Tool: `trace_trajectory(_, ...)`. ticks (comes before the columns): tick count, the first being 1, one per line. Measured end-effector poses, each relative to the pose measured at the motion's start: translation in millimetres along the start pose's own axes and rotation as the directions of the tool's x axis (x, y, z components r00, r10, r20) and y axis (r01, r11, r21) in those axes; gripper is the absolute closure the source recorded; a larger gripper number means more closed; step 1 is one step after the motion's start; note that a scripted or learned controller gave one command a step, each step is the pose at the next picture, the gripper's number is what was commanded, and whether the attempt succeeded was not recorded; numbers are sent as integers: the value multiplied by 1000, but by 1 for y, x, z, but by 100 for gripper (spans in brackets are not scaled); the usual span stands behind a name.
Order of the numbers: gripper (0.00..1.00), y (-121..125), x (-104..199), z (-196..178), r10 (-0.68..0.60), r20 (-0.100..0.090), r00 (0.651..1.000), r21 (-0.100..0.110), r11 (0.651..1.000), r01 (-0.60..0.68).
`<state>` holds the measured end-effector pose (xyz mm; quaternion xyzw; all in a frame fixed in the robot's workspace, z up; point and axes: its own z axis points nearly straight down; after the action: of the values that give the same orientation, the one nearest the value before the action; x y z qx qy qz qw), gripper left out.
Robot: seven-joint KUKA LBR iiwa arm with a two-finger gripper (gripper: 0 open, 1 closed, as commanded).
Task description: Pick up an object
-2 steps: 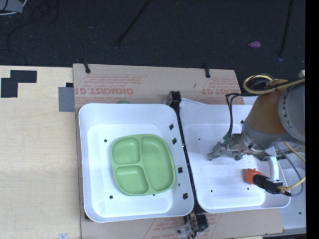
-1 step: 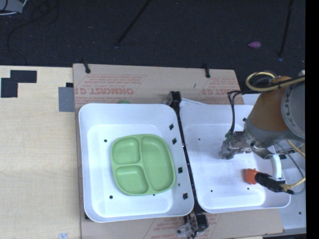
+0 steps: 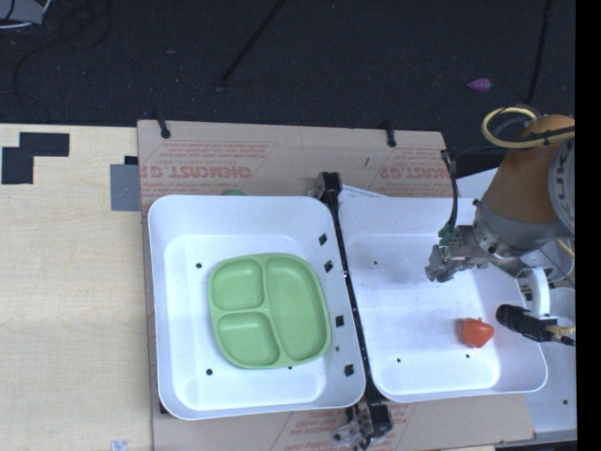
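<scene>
gripper (image 3: 439, 267) hanging over the right bin (image 3: 413, 383), honestly can't tell if it's open or shut from here | red object (image 3: 476, 332) lying on the bin floor, off to the right and nearer the camera than the fingertips, not touching | green divided plate (image 3: 269, 309) in left bin (image 3: 178, 383), well off to their left

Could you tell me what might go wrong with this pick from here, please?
The gripper sits over bare floor in the right bin, apart from the red object, so closing here would likely grab nothing. That object lies near the bin's right wall, so a descent there might clip the wall.
</scene>
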<state>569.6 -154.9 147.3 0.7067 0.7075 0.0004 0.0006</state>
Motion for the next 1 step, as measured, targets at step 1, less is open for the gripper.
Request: trace_trajectory(1, 100, 8, 2, -60, -1, 0, 1000, -2, 1000, 1)
